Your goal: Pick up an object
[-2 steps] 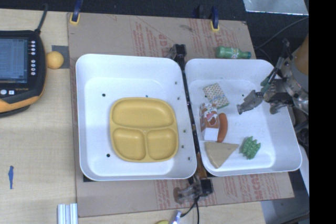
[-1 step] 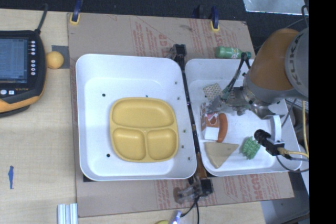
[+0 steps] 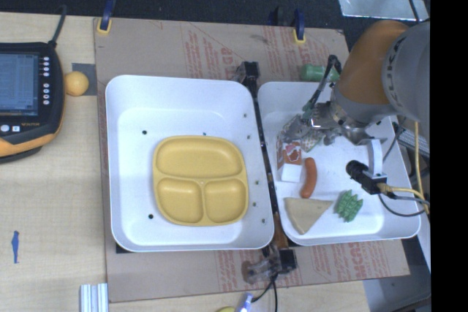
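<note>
sausage [image 3: 309,177]: small, reddish-orange, lying in right bin [image 3: 398,226].

Colours in your two white bins

Your left bin [image 3: 121,157] holds a yellow tray [image 3: 199,180]; the right bin [image 3: 398,226] shows you an orange-red sausage [image 3: 309,177], a tan wedge [image 3: 306,213], a green knobbly piece [image 3: 348,205], and a red-and-white packet [image 3: 290,154].

Single arm [image 3: 398,73] enters from right side of view, reaching left and downward. Grey upper links, orange band [image 3: 369,66] above wrist. Wrist bent down, pointing toward left. End effector [image 3: 298,129] low, metallic, at end of wrist, aimed down-left. Finger spacing not discernible from this angle. Cables run along arm's lower side.
</note>
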Controlling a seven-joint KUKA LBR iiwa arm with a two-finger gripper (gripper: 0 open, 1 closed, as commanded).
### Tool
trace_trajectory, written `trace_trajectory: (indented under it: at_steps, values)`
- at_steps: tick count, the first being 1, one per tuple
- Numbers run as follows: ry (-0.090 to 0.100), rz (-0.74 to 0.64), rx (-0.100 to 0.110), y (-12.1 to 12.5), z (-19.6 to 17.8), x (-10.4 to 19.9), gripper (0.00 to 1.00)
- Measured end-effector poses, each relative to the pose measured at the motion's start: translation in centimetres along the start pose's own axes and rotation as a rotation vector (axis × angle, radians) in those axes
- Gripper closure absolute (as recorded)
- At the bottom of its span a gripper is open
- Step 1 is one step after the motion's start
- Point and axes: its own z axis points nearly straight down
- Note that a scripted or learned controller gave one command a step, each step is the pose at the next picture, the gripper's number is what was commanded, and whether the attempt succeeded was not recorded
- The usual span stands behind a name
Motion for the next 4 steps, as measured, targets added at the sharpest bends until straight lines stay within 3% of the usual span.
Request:
trace_trajectory:
  at_steps: [1,2,3,4]
  values:
    - [0.0,0.002,0.01,5.9,-2.9,-4.9,0.0]
    - [0.001,0.0,0.015,5.8,1.2,-0.2,0.0]
    - [0.0,0.004,0.01,5.9,-5.2,-5.6,0.0]
    - [0.001,0.0,0.015,5.1,-0.9,0.1,0.0]
